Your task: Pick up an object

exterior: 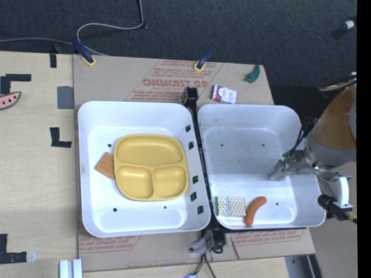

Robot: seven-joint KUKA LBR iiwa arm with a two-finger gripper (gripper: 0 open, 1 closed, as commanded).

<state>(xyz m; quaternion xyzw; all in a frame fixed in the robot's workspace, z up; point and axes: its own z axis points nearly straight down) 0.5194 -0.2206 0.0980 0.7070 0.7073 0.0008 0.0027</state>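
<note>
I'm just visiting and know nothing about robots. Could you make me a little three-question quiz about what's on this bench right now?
1. True or false: the yellow divided plate lies in the same bin as the orange sausage-shaped toy.
2. Which thing lies right beside the sausage-shaped toy? A) the small patterned packet B) the brown cracker-like piece C) the green clip
3. Fill in: the gripper is over the ___ bin as the camera sees it.

Key:
1. False; the plate is in the left bin, the toy in the right one.
2. A
3. right
</note>
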